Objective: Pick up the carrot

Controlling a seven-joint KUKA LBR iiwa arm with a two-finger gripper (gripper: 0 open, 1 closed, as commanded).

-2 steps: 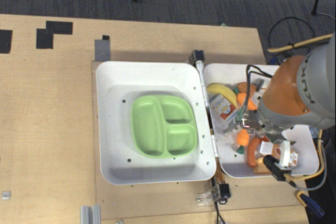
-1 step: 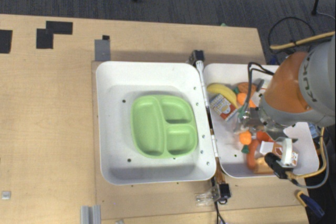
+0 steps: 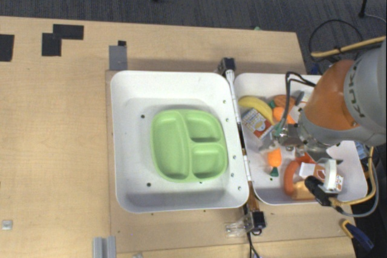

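Wooden bench, two white bins | jaws over right bin, near carrot | opening unclear

arm lettering: partial "KU" is showing at the frame edge
small packet print: too blurred to read

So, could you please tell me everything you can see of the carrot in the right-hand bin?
The carrot is small and bright orange, with a dark green tip at its lower end, and looks like a plastic toy. It lies on the floor of the right bin, near the bin's left wall and pointing roughly up and down in the view. The gripper hangs just above and to the right of it. Nothing clearly touches it.
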